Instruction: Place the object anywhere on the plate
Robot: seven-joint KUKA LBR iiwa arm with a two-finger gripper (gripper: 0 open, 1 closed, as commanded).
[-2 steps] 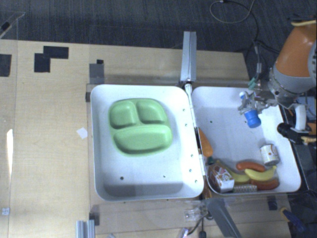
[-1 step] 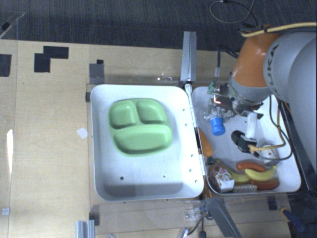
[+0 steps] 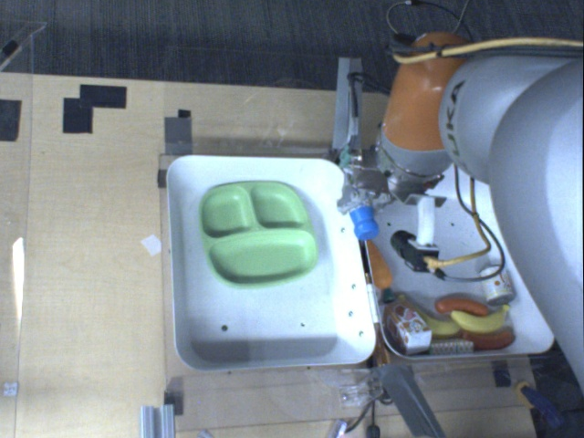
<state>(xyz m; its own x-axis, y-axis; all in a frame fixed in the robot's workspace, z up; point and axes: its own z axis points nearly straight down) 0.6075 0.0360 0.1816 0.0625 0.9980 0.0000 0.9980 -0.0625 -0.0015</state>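
Observation:
A green plate (image 3: 260, 231) with three compartments lies in the left bin (image 3: 274, 336), toward its back. My gripper (image 3: 359, 204) hangs over the divide between the two bins, just right of the plate. It is shut on a small blue cylinder-shaped object (image 3: 363, 224), which sticks out below the fingers. The blue object is above the left bin's right rim, apart from the plate.
The right bin (image 3: 534, 336) holds an orange carrot-like piece (image 3: 380, 265) along its left wall, plus a brown and white packet (image 3: 408, 327), a yellow banana (image 3: 474, 319) and red sausage-like pieces (image 3: 461, 304) at its front. The grey arm covers the bin's back part.

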